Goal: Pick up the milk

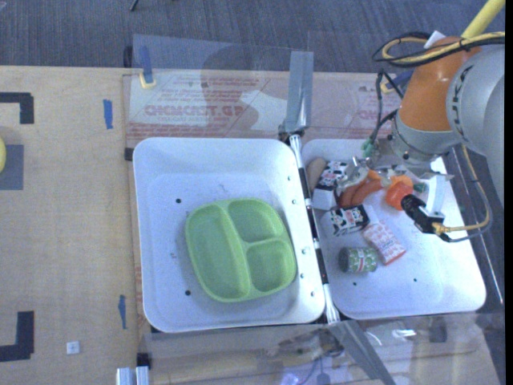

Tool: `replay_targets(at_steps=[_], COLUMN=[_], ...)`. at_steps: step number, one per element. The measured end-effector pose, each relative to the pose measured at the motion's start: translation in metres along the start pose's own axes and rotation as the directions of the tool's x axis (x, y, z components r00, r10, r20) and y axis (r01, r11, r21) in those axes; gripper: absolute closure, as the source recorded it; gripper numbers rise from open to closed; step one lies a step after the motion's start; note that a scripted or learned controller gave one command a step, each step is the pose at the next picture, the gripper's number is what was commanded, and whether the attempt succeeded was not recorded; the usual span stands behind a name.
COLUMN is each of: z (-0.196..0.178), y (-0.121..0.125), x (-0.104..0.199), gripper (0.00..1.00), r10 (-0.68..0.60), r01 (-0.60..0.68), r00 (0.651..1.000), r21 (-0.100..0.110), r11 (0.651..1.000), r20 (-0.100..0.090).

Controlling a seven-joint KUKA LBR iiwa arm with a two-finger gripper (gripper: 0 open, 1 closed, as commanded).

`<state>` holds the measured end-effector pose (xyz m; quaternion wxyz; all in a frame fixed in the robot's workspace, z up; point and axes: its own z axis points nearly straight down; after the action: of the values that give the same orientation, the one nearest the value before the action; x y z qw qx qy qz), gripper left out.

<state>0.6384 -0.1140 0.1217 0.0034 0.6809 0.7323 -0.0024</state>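
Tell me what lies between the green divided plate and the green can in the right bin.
In the camera view, between the green divided plate and the green can run the two bins' adjoining white rims and bare right-bin floor.

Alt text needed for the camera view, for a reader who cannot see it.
A grey arm with an orange band reaches from the right over the right white bin, above small cow-patterned milk cartons and other packets. The left white bin holds a green divided plastic tray.

A robotics lab. A grey-and-orange arm (449, 95) reaches over two white bins (160, 175) on a wooden surface (64, 239) marked with tape, above grey carpet (240, 6).
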Motion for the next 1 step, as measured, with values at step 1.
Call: replay_targets(at_steps=[1], z=[0.0021], y=[-0.0101], x=[0.0012], gripper=[0.0], r10=[-0.034], r01=[0.035], r00=[0.999], r21=[-0.034], r11=[0.999], r20=[0.013])
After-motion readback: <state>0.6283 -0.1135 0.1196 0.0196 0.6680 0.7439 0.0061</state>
